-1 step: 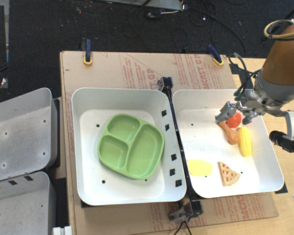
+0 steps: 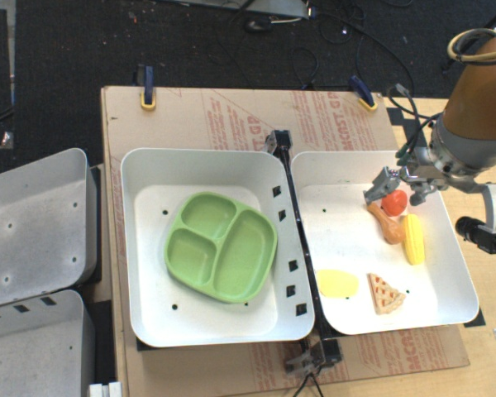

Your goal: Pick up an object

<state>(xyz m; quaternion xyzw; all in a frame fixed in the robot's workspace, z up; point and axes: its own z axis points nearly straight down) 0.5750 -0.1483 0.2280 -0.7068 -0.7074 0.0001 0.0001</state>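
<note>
Red tomato [image 2: 395,200] between tool [image 2: 394,193] fingers, clenched on it, right bin [image 2: 347,172].

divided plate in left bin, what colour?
Light green; the divided plate shows plainly in the camera view.

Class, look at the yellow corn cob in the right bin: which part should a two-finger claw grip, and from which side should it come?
Grip the corn cob across its middle, coming down from above. It lies flat with its long axis running toward the bin's near wall, so its narrow width suits closing fingers. The orange carrot lies close on its left, so that finger has little room.
</note>
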